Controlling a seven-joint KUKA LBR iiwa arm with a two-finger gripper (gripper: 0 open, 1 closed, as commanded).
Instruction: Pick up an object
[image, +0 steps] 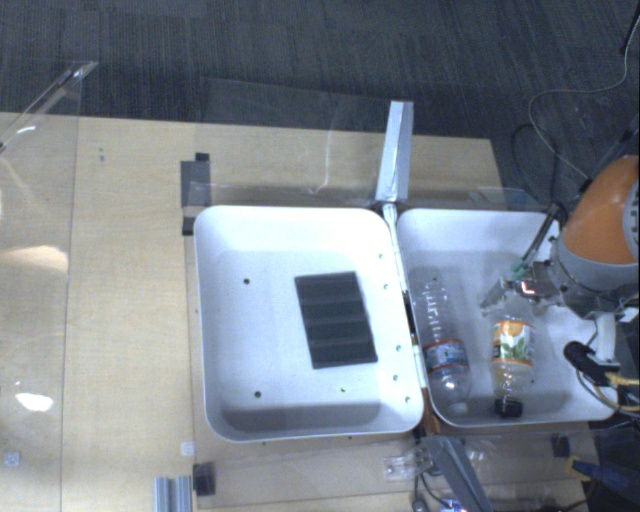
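Two plastic bottles lie in the right bin (470, 225). A clear bottle with a blue label (440, 342) lies along the bin's left wall. A smaller bottle with an orange and green label and a black cap (510, 358) lies near the bin's front. My gripper (522, 286) hangs over the right bin, just behind the top end of the orange-labelled bottle. Whether it touches the bottle is unclear. Nothing can be seen held in it. A flat black ribbed pad (336, 319) lies in the middle of the left bin (240, 250).
The arm's orange band (603, 222) and grey wrist cover the right bin's right side. An upright grey post (394, 150) stands behind the seam between the bins. Cables (600, 375) hang by the right bin's front right corner. Tan bench surface (110, 300) spreads out to the left.
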